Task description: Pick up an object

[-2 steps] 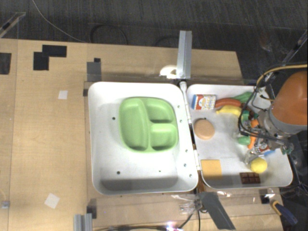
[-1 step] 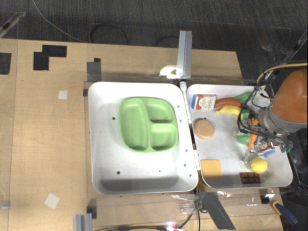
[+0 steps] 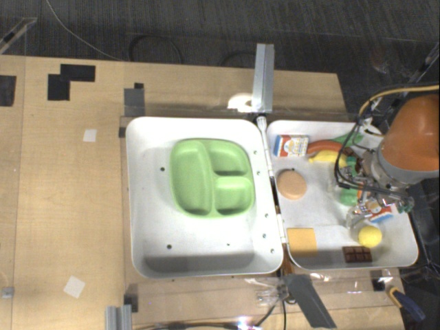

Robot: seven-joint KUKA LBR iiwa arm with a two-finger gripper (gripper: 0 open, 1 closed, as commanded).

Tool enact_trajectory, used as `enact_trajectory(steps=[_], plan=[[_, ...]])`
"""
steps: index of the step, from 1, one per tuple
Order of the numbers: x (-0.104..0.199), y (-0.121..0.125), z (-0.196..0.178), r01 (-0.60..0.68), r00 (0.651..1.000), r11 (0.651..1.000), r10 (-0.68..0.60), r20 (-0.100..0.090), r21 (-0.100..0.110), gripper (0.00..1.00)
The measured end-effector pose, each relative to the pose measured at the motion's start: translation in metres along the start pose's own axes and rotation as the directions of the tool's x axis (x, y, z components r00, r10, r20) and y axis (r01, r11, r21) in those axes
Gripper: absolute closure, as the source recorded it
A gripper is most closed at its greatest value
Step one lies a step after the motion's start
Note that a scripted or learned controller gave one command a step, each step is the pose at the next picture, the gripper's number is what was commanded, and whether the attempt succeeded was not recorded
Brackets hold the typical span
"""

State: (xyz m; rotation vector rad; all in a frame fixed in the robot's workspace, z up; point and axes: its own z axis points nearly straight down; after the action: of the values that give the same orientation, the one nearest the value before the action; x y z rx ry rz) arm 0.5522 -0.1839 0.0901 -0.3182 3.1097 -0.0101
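Note:
The right bin (image 3: 323,261) holds several small toy foods: a red-and-white carton (image 3: 291,145), a tan round cookie (image 3: 293,184), an orange cracker square (image 3: 302,239), a brown chocolate bar (image 3: 357,255), a yellow lemon (image 3: 370,236), a yellow banana piece (image 3: 324,158) and an orange carrot (image 3: 326,145). My gripper (image 3: 366,212) hangs low over the bin's right side, just above the lemon, next to a small red-white-blue item (image 3: 382,214). The orange-banded wrist (image 3: 411,143) and its cables cover the fingers.
The left bin (image 3: 151,253) carries a green divided plate (image 3: 210,177). A metal post (image 3: 263,78) stands behind the seam between the bins. Wooden bench surface stretches to the left.

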Motion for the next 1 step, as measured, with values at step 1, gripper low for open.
enact_trajectory(steps=[1], plan=[[0.0151, 0.0042, -0.0004, -0.131, 0.991, 0.991, 0.131, 0.002, -0.001, 0.0]])
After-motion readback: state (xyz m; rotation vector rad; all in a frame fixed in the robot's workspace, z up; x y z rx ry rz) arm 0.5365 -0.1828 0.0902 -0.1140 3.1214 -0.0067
